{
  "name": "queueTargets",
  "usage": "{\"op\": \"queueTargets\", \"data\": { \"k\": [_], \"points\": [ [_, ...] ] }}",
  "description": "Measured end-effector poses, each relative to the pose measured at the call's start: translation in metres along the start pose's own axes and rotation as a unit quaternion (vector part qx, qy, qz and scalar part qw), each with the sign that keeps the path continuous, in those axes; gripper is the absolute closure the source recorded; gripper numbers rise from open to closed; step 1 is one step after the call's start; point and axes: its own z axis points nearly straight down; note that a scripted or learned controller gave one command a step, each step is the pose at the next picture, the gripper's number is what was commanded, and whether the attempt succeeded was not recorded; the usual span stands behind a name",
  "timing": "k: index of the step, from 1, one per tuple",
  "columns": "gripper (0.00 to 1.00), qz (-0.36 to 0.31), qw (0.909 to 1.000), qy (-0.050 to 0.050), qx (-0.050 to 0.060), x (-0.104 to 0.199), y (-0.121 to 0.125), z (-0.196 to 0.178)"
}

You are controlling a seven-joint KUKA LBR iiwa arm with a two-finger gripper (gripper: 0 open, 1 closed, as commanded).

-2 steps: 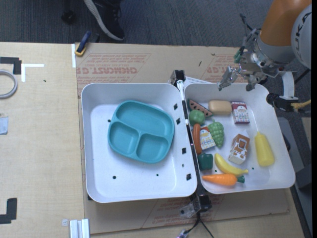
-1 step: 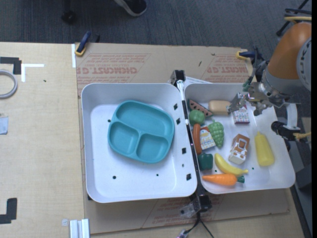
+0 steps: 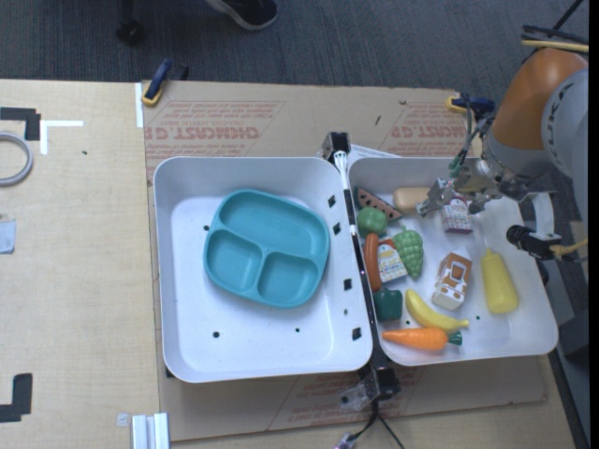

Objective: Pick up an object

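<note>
My gripper (image 3: 457, 202) hangs over the back of the right bin (image 3: 533, 340), reaching in from the right. A small white and pink box (image 3: 457, 217) sits between its fingers, and the gripper is shut on it. Around it in that bin lie a tan bread piece (image 3: 409, 196), a green broccoli (image 3: 372, 220), a green grape bunch (image 3: 409, 248), a red sausage (image 3: 372, 260), an orange and white carton (image 3: 451, 281), a yellow bottle (image 3: 499, 282), a banana (image 3: 432, 316) and a carrot (image 3: 418, 339).
The left bin (image 3: 178, 279) holds a teal divided plate (image 3: 267, 248). A ridge (image 3: 351, 251) separates the two bins. Cardboard (image 3: 215, 120) lies under both, and a blue clip (image 3: 156, 80) rests at its far left corner.
</note>
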Motion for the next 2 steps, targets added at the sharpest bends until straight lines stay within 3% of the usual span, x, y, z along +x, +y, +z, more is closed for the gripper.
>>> {"op": "queueTargets", "data": {
  "k": [1, 2],
  "points": [
    [1.00, -0.002, 1.0000, 0.003, 0.001, 0.0027, 0.0010, -0.0110],
    [0.00, -0.002, 1.0000, 0.003, 0.001, 0.0027, 0.0010, -0.0110]
  ]
}}
